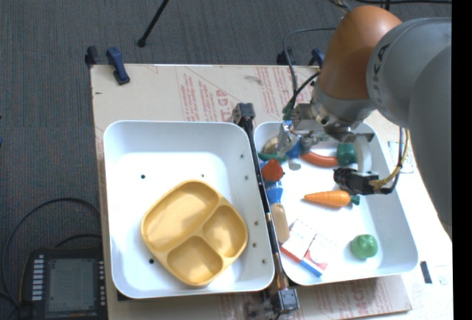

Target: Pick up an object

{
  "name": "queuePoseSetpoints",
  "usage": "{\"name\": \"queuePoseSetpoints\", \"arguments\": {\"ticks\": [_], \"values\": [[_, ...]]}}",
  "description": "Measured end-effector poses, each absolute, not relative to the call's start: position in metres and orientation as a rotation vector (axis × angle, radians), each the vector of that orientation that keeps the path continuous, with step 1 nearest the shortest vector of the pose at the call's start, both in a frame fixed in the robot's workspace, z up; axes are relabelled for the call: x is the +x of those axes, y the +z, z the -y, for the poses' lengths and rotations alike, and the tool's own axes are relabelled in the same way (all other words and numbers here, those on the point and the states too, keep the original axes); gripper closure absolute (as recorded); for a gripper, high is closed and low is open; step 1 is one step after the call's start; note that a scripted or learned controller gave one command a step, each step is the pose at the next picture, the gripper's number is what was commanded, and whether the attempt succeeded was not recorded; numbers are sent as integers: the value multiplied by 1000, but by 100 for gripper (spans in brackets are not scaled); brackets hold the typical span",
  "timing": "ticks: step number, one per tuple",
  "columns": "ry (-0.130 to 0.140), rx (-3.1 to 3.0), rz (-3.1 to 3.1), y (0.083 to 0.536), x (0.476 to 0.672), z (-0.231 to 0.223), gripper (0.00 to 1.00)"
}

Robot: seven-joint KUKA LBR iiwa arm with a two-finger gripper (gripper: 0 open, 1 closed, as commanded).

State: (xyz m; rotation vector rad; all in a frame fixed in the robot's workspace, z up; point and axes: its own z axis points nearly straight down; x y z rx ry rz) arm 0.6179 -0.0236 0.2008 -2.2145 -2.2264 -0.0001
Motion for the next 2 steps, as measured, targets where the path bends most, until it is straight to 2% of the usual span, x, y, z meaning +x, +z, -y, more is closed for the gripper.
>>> {"name": "queuePoseSetpoints", "arguments": {"ticks": [1, 2], "values": [[4, -2214, 2224, 207, 566, -27, 100], [4, -2210, 2228, 187, 608, -95, 100]]}}
